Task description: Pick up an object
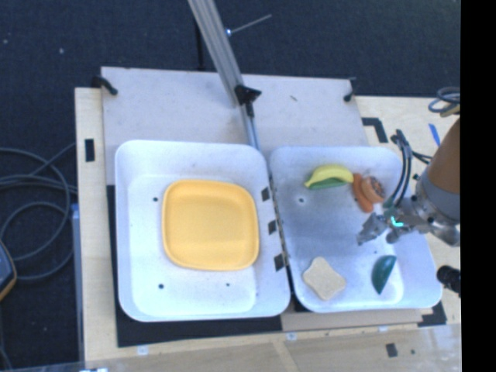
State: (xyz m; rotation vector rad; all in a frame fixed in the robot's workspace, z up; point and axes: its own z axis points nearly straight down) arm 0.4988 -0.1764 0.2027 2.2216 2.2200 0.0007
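The right bin (310, 208) held four small things: a curved yellow banana (328, 176) with a green underside, an orange lumpy piece (364, 192) just beside it, a pale, squarish bread-like slice (323, 277) near the front, and a dark green, leaf-shaped piece (383, 273). The tool (377, 231) hung above the bin's right half, between the orange piece and the green one; whether it was spread or pressed together I cannot tell. In the left bin (136, 208) lay a smooth, square yellow plate (210, 224) with rounded corners.

The arm (443, 178) is running off the view's right side just beyond the right bin (291, 169), and its gripper (380, 231) is blurring there, its fingers too small to tell apart.
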